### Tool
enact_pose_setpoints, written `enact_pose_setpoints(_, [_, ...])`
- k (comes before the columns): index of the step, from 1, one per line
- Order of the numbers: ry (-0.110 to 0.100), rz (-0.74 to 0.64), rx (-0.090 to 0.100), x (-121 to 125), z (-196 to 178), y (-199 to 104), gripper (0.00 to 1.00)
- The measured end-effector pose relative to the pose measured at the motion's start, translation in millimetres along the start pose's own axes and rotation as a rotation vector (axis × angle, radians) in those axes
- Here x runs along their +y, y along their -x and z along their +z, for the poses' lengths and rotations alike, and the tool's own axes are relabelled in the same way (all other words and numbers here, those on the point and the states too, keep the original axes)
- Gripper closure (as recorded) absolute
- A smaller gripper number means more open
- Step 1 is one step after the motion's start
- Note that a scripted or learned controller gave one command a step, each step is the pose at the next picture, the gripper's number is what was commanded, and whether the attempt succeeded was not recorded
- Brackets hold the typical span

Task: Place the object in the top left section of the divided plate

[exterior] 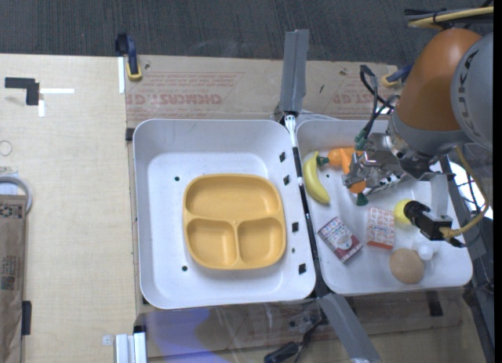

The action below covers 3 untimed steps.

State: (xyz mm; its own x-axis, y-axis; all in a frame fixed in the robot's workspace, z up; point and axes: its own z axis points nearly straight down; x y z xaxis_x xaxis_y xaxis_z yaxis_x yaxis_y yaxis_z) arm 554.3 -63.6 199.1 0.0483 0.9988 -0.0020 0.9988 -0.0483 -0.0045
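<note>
Worktop: pale board bearing two white bins.
Near: your divided plate sits mid left bin, rims well apart (room to descend).
Far: gripper over the orange object beside the banana; grip state, you cannot tell.
Advice: grip centrally, lift clear of the bin walls.

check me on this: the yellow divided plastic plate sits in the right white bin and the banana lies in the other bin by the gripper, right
Not quite. The camera view shows the yellow divided plastic plate in the left white bin, not the right one. The yellow banana does lie in the other bin, the right white bin, close to the gripper.
</note>
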Motion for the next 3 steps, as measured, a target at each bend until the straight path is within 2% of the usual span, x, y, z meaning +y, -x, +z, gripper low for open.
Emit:
enact_pose_setpoints(1, [0.003, -0.161, -0.001, 42, -25, -28, 1.00])
enact_pose_setpoints(2, [0.003, -0.141, 0.000, 85, -77, -95, 1.00])
enact_pose_setpoints(3, [0.002, -0.373, -0.001, 100, -41, -95, 1.00])
